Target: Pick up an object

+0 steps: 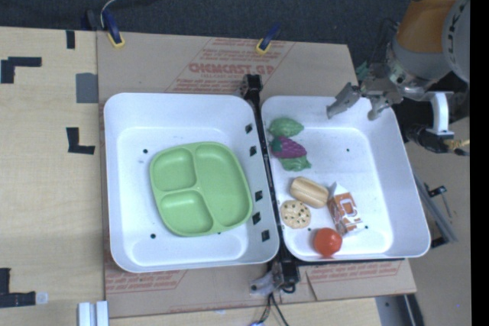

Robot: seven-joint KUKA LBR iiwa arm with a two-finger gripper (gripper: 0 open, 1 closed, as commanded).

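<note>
Even, soft light; slight blur

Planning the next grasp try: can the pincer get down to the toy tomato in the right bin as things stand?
Probably yes. The pincer is open above the right bin's far edge, holding nothing. The toy tomato lies uncovered near the front, with the snack packet close beside it.

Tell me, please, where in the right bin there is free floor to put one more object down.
In the right bin, the bare floor lies between the purple and green vegetable and the right wall, below the gripper. It is crowded lower left: bun, cookie, red-and-white packet and tomato sit close together.
</note>
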